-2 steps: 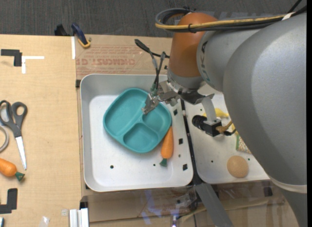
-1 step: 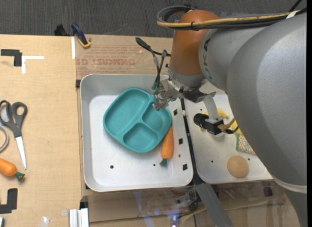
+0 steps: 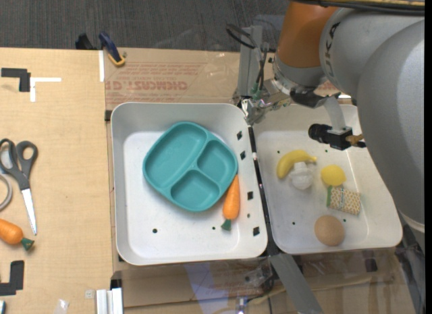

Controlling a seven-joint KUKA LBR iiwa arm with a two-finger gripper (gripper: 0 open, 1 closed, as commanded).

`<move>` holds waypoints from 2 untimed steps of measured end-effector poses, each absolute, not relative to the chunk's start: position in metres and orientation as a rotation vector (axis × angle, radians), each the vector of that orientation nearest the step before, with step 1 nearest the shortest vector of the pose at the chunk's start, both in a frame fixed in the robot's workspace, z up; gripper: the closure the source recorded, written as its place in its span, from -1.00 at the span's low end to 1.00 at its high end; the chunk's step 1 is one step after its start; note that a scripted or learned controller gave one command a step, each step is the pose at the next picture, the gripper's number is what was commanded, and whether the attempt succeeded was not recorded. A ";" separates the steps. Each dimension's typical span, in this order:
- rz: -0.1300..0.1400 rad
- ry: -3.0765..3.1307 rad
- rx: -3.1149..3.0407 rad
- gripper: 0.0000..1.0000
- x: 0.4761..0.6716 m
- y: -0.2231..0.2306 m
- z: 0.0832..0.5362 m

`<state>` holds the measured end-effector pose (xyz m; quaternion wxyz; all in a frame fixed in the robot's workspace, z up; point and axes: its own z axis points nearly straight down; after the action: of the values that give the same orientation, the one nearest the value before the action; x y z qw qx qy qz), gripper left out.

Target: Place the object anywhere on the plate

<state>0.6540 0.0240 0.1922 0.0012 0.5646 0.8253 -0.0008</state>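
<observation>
from my station i see the end effector (image 3: 253, 107) poised at the far end of the seam between the two bins, over the far-right corner of the left bin (image 3: 121, 191) and the far-left corner of the right bin (image 3: 378, 231). its fingers are a small tangle of metal against the rims there, and i cannot tell whether they are spread or closed; nothing shows between them. the grey arm (image 3: 385, 69) with its orange band (image 3: 304, 22) comes in from the right behind it. nearer to me and to the left of the end effector, the teal plate (image 3: 191, 166), divided into three compartments, lies flat in the left bin. almost straight toward me from the end effector, a carrot (image 3: 231, 201) rests on the bin floor against the plate's near-right rim, its green stem end pointing toward me; it is beside the plate, not on it. to the right of the end effector and nearer, in the right bin, lie a banana (image 3: 293, 161) touching a whitish lump (image 3: 302, 177), a yellow round fruit (image 3: 332, 175), a pale patterned block (image 3: 345, 201) and a tan egg-like object (image 3: 329, 230). far off to the left, on the tabletop (image 3: 61, 171), are scissors (image 3: 20, 171) and a second carrot (image 3: 12, 233).
</observation>
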 end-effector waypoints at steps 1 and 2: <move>-0.002 2.660 1.665 1.00 0.659 -0.055 0.201; -0.001 2.719 1.565 1.00 0.659 -0.143 0.253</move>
<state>0.6594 -0.1426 0.2533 0.0023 0.4989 0.8667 -0.0004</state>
